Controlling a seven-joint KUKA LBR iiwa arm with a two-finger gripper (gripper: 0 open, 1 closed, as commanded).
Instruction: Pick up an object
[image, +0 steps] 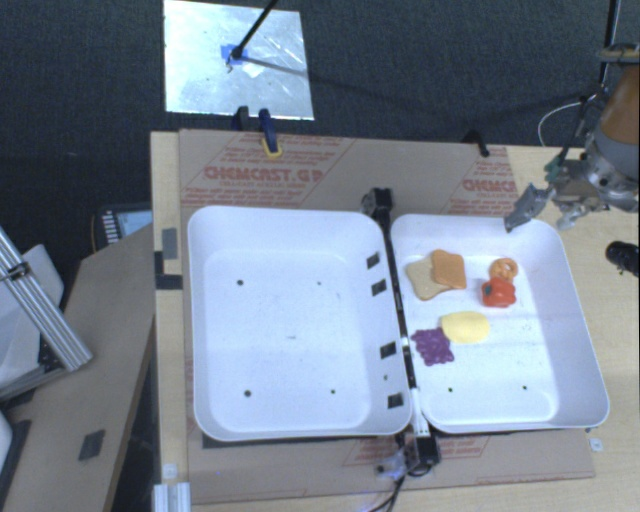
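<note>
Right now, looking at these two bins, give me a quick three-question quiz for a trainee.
1. True or false: all the items lie in the right bin.
2. Which item lies nearest the divider between the bins? A) purple grapes B) tomato C) yellow lemon
3. Fill in: the gripper hangs above the right bin's far ____ corner.

Key: 1 true; 2 A; 3 right.
</note>
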